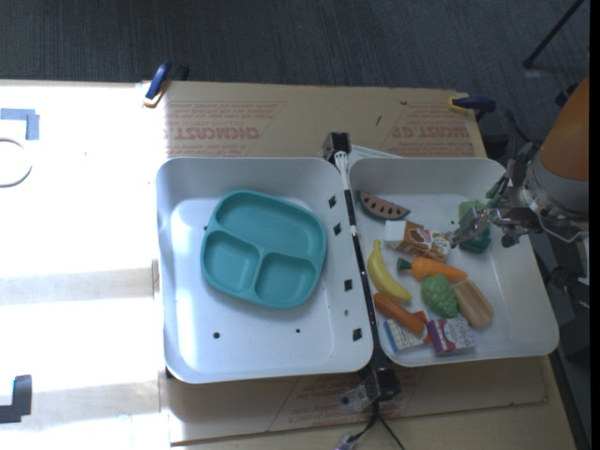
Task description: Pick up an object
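The arm [562, 157] comes in from the right edge, its orange band high at the right and the grey wrist angled down and to the left over the right bin [525, 340]. The pincer [476, 221] sits low at the bin's upper right part, its metal fingers reaching leftward beside a small green toy [476, 240]; whether the fingers are parted or closed on anything cannot be told, since the tips are small and blurred against the toy. The right bin holds a cluster of play food. A watermelon slice [382, 207] lies near the top left, its long axis running from upper left to lower right. Below it a banana [385, 272] lies roughly along the divider, curving from top to lower right. A small brown packet [423, 242] lies between the slice and the pincer. A carrot [438, 268] points right, its long axis nearly level. Just under it sits a broccoli head [439, 294], and touching that on the right a hot dog bun [472, 303] slants from upper left to lower right. An orange stick-shaped piece [400, 313] lies below the banana, slanted the same way, near two small boxes [431, 336] at the bin's front. The left bin [178, 279] holds a teal divided plate [264, 249], lying flat near its middle. Both bins rest on cardboard [225, 120] laid over the worktop.
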### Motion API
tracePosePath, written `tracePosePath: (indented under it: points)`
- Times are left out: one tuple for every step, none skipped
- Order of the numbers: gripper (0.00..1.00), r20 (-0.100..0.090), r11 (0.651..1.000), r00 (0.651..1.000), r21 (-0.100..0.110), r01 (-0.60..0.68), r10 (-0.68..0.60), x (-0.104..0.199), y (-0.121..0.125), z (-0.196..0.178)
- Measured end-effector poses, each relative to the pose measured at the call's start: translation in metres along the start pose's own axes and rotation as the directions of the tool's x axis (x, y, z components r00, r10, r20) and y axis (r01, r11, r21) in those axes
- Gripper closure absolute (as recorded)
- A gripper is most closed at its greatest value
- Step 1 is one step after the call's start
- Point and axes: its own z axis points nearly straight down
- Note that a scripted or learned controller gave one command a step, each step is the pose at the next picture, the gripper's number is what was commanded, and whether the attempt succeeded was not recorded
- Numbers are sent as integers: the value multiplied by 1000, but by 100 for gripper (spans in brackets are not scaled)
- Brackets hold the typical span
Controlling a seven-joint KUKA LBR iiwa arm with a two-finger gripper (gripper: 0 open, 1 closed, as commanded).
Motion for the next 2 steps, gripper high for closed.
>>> tracePosePath:
  points:
    - [0, 4, 1000, 1000, -17, -1, 1, -16, 64, 86]
    - [0, 4, 1000, 1000, -25, -3, 3, 12, 33, 100]
